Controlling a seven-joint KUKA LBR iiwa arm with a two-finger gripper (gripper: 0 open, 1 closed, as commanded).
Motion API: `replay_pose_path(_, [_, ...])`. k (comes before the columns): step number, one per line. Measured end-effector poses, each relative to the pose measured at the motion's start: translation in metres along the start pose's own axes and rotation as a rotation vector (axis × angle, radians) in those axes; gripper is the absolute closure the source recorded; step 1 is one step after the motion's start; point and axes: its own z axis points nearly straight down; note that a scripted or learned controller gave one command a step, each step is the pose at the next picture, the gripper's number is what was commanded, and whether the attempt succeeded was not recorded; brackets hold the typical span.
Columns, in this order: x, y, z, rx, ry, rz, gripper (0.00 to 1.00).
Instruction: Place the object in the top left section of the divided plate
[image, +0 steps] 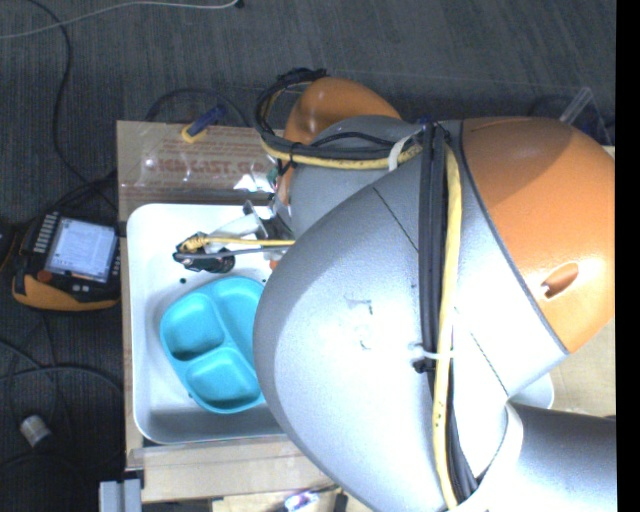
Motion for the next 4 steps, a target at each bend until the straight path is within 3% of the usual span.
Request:
replay_pose_path(1, [-0.051,-0.014,-0.019,-0.003,-0.001,-0.196,1.00])
replay_pose_path(2, [-0.078,-0.040,0.017,-0.002,-0.002,-0.536,1.00])
replay_pose_path(3, [-0.082,-0.054,0.007,-0.002,-0.001,-0.522,1.00])
replay_pose_path(4, [-0.066,-0.092,0.072,-0.001,0.019,-0.454,1.00])
